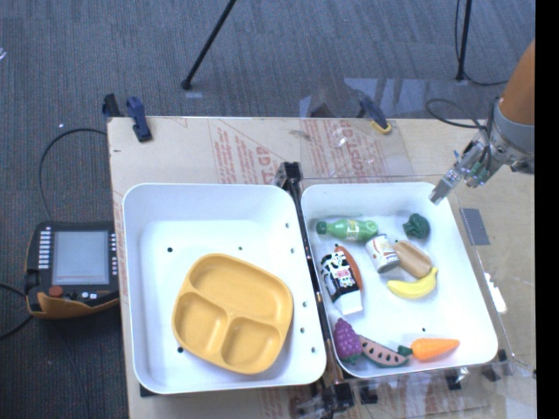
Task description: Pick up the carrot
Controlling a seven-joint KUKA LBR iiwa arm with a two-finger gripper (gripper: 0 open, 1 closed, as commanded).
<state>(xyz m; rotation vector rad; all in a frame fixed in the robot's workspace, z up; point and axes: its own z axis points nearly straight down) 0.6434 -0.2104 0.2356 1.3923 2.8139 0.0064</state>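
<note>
Claw above the right bin's far corner
The claw [439,192] holds nothing, its opening unclear; the carrot [434,348] lies at the near edge.

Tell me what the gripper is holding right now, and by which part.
Nothing. The gripper hovers over the right bin's far right corner, apart from every item; the carrot lies untouched near the bin's near edge.

You see the arm [515,116] cut off by the frame's right side, so most of it is lost. The gripper [439,192] is too small to read. The milk carton [341,279] hides part of the bottle behind it.
</note>
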